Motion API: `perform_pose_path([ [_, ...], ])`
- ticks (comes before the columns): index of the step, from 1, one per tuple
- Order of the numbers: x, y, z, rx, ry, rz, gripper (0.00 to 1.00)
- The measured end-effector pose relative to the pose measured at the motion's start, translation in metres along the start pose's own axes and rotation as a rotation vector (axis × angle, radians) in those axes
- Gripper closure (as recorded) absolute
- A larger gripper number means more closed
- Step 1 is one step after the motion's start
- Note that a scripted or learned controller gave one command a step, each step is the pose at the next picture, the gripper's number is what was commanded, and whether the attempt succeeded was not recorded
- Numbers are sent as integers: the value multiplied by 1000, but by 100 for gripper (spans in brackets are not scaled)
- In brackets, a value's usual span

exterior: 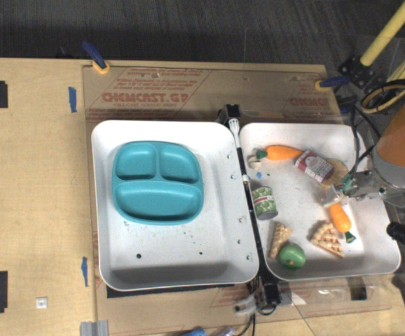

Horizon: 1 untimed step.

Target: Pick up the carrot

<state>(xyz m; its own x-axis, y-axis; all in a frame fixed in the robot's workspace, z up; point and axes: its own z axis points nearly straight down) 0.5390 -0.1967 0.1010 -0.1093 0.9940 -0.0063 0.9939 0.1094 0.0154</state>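
Note:
An orange carrot (pixel 284 153) with a green top lies at the back of the right bin (pixel 371 261), pointing right. A second, shorter orange carrot-like piece (pixel 340 218) with a green end lies near the bin's right side. My gripper (pixel 345 186) reaches in from the right and hovers just above and behind this shorter piece, close to a red and white packet (pixel 315 166). Nothing shows between its fingers. The arm's orange band (pixel 403 140) is at the right edge.
The right bin also holds a small green-labelled can (pixel 264 203), a green fruit (pixel 291 256), a tan wedge (pixel 279 235) and a pizza-like slice (pixel 326 240). The left bin (pixel 111 257) bears a teal divided plate (pixel 158 182). Cables (pixel 378 96) hang at the right.

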Motion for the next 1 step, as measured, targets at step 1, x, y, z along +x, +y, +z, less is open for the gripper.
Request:
perform_pose_path([
  [1,39,27,-46,9,5,-82,100],
])
